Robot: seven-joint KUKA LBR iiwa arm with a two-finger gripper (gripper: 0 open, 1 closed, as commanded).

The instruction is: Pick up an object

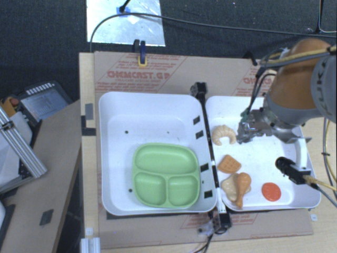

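Metal-grey end effector [246,130] hangs low in the right white bin [305,194], its grip state impossible to tell, just right of the pale tan croissant-shaped toy [224,135], so a closing attempt could nudge that toy leftward against the bin wall and miss it.

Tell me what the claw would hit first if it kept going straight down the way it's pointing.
Probably the white floor of the right bin. The claw points down just right of the croissant, so it might graze that first; depth is hard to judge from this one slanted view.
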